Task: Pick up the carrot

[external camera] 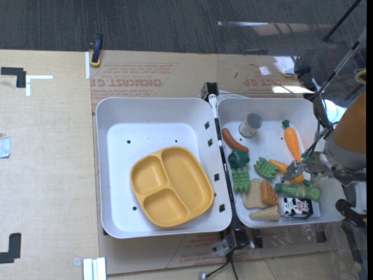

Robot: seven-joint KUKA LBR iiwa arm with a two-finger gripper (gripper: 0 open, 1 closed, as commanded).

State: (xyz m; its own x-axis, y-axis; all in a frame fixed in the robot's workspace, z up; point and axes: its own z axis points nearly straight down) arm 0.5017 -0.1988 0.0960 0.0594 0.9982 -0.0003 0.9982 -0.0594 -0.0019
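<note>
The carrot [292,143] is orange with a green top and lies lengthwise in the right bin [268,108], near its right side, with the green end pointing to the back. My gripper [297,171] reaches in from the right and hangs just in front of the carrot's pointed tip, above a small orange piece [278,165] and a green cucumber [298,190]. Nothing shows as held, and the carrot rests on the bin floor.
The right bin also holds a sausage [234,140], a grey cup [252,124], broccoli [238,159], a leafy green [266,168], corn [240,180], bread [255,193] and a black-and-white carton [296,207]. A yellow divided plate [170,186] lies in the left bin [116,156].
</note>
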